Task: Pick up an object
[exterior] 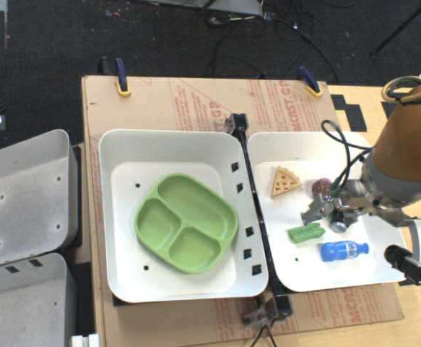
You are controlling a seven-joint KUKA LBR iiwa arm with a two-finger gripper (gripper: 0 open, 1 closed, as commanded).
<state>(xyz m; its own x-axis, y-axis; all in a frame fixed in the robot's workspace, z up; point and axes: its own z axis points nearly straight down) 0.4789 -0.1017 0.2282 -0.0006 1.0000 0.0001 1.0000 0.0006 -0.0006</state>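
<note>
Camera view: two white bins sit side by side on a brown bench. The left bin (116, 215) has a green plate w/ 3 parts (186, 223) lying in the middle, a bit turned. Nothing else is in that bin.

The right bin (297, 280) has the small stuff. A toy pizza slice (284, 181) lies near the top, close to the wall btwn the bins. A green pickle-shaped toy (305, 232) lies lower down. A little blue bottle (342, 251) lies on its side just below and to the right of the green toy. A small dark red thing (321, 187) sits to the right of the pizza; too small to say what it is.

The arm comes in from the right. Its gripper (324, 210) hangs over the right bin, just above the green toy and btwn the red thing and the blue bottle. I can't tell what the claw is doing; it's a dark, mixed-up blob from here. Nothing looks lifted; all the toys seem to lie flat on the bin floor.

Step, I think: it's in the reach part, lining up over a toy, not yet a grab. The green toy looks the closest pick. Next move prob needs the claw to go straight down over the toy's thin middle, squeeze, then lift. The bottle is near, so it could get bumped.
</note>
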